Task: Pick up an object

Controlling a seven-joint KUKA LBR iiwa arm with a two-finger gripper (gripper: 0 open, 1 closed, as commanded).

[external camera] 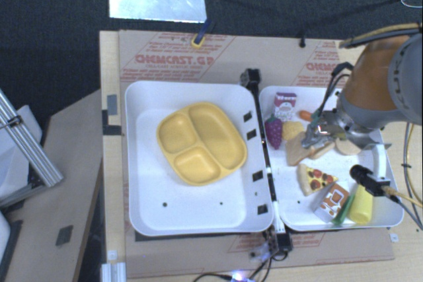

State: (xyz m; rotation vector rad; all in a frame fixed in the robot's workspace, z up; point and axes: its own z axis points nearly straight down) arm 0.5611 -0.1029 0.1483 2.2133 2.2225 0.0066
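Observation:
My gripper [314,136] is low in the right bin [289,218], right above the upper end of a tan bread slice [303,153]. Close around it lie a yellow toy piece [292,130], purple grapes [273,131], an orange carrot [305,115] and a pale round piece [347,146]. A pizza slice [316,177] sits just in front of the bread. Nothing is visibly lifted. The arm covers the bin's right side.
A yellow divided plate [201,142] lies in the left bin [142,162]. The right bin also holds a small white and purple carton [285,104] at the back, with an orange box [330,200], a green stick [345,207] and a yellow bottle [362,207] at the front.

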